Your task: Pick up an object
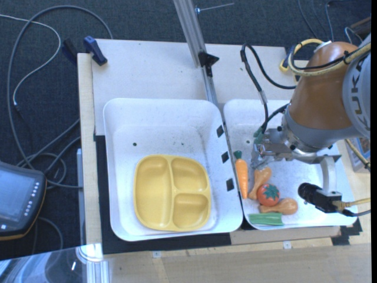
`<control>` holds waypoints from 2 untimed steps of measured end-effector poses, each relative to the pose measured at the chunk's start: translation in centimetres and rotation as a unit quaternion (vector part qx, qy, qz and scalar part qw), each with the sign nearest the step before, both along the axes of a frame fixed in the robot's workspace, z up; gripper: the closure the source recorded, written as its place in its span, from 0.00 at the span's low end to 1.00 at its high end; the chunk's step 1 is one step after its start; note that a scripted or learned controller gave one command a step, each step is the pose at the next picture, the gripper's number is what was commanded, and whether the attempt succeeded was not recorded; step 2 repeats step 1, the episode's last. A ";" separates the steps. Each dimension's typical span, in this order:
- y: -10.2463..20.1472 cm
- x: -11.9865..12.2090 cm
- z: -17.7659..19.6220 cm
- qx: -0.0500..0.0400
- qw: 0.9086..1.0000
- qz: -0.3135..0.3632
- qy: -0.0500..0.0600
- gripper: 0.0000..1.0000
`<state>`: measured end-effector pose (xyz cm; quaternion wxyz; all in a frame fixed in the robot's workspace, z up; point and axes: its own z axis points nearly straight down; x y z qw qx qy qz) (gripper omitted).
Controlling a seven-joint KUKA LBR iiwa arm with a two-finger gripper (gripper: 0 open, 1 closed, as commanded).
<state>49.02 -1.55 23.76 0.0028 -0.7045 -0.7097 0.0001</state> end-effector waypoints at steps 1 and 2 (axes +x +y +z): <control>5.5 0.0 0.7 0.000 1.000 0.000 -0.002 1.00; 5.5 0.0 0.7 0.000 1.000 0.000 -0.002 1.00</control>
